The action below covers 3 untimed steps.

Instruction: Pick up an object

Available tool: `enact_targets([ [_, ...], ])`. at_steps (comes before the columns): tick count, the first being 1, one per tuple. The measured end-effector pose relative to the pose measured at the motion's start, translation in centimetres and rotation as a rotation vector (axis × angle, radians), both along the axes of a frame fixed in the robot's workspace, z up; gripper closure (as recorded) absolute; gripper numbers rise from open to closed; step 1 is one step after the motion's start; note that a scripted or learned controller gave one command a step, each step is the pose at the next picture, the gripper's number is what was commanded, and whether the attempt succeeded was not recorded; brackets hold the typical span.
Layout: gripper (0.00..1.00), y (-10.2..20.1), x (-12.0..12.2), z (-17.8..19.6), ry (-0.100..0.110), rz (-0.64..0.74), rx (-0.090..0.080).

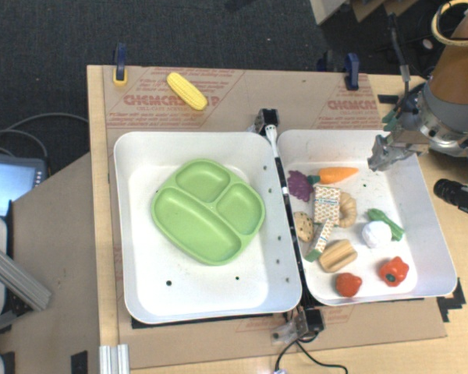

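Over rt bin's far edge, fingers state unclear, carrot just beside

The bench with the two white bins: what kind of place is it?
Probably a robotics lab for grasping tests. A grey arm reaches over the right bin of toy food, and clamps fix the bench board.

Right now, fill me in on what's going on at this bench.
The arm reaches in from the right, and its gripper sits over the top right part of the right bin, near the carrot. Nothing shows between its fingers, so no pick yet. That bin also holds toy food: grapes, a bun, two tomatoes and more. The left bin holds a green plate. A corn cob lies on the board behind the bins.
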State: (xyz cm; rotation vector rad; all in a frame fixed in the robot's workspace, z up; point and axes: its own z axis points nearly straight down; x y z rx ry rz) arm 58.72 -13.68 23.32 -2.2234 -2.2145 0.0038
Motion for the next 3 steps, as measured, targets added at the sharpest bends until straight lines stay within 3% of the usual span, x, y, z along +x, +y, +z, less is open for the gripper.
enact_targets([
  [2,1.0,0.2,0.5,1.9,-0.01,0.003,-0.002],
  [3,1.0,1.9,-0.6,3.4,-0.007,0.006,-0.001],
])
